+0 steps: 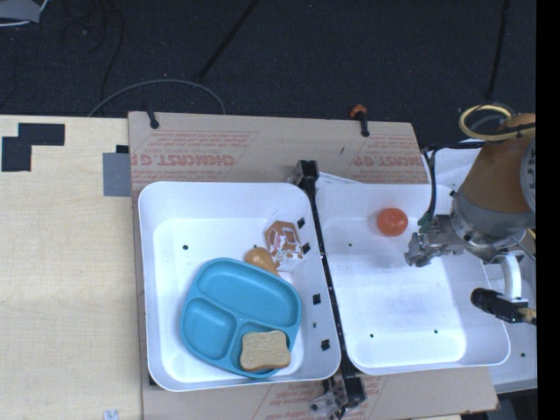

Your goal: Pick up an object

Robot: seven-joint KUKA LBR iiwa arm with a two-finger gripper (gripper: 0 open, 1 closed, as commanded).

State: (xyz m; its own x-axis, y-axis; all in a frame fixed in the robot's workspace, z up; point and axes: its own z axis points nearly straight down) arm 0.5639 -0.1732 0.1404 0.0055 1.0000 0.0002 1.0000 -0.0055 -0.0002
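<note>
lowest in the frame, a tan slice of bread lies in the lower right compartment of a blue divided plate, which rests tilted in the lower part of the left bin. just above the plate's upper right edge sits a small orange-yellow rounded thing, touching or nearly touching a brown and white patterned packet beside it, close to the bin's right wall. a black clip strip runs along the seam between the two bins, from the upper middle of the frame down to the lower middle. in the right bin, an orange-red ball rests in the upper part of the floor, apart from the walls. the hand hangs low over the right bin's right side, just right of and slightly below the ball, near it but not touching it; it is small and dark against the bin, and whether it is spread or closed cannot be told, though nothing shows in its grip. the grey arm with its orange-brown section comes in from the right edge. both bins sit on a brown cardboard sheet on the pale wooden desk, and dark carpet with cables fills the top of the frame.
</note>
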